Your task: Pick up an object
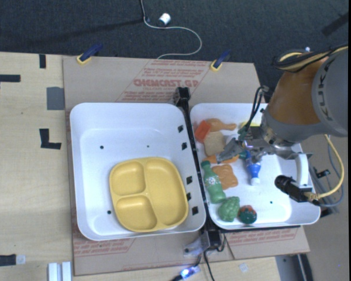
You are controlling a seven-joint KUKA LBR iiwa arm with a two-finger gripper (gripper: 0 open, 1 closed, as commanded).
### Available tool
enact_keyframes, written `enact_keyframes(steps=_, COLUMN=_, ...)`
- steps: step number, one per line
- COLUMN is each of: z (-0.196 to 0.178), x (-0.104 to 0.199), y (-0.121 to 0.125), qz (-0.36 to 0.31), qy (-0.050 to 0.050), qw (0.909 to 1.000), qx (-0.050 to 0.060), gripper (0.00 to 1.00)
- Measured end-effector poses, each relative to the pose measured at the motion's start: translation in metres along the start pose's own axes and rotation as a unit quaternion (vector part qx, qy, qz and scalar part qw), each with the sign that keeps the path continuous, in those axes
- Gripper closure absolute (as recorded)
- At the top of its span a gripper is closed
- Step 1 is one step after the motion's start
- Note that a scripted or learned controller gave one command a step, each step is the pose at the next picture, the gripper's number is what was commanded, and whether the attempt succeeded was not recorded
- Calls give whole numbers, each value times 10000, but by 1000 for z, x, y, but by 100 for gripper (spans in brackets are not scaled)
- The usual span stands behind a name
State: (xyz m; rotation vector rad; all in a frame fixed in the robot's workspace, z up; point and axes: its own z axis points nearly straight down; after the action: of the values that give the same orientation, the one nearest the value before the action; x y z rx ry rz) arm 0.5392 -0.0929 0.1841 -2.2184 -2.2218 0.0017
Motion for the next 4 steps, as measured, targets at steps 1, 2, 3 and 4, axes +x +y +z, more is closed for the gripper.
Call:
enact_keyframes(steps=1, z=60, x=-3, y=6, qz=2, qy=-1, qw=10000, qx=24, gripper=0)
enact_keyframes(steps=2, z=102, x=-2, y=6, qz=-2, qy=-6, qw=10000, qx=2, gripper=0)
enact_keyframes(steps=3, z=89, x=-3, y=6, qz=1, qy=-10, qw=10000, qx=-7, gripper=100)
enact_keyframes(steps=4, z=31, x=-12, y=6, qz=7, qy=-5, qw=10000, qx=-25, gripper=100)
